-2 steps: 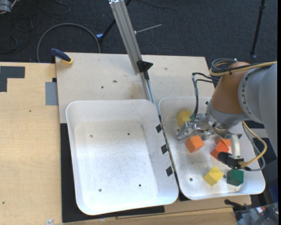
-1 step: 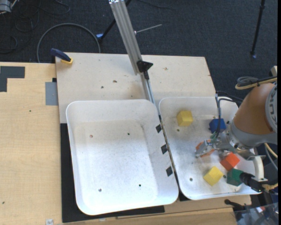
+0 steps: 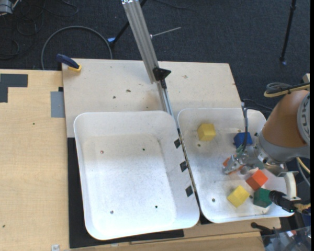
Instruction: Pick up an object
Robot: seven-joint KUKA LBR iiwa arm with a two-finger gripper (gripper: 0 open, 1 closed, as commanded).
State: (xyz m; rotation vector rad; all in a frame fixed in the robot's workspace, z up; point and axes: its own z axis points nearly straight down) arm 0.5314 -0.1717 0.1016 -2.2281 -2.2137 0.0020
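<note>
Lab: robot arm [image 3: 285, 127], sorting bins [image 3: 89, 135]

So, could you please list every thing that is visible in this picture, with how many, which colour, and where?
small yellow cubes: 2, yellow, right bin, one at its upper middle, one near its front
small blue block: 1, blue, right bin, near the arm
small orange block: 1, orange, right bin
small green block: 1, green, right bin front corner
shallow white bins: 2, white, side by side, left and right
metal pole: 1, silver, behind the bins
gripper: 1, low in the right bin
</note>
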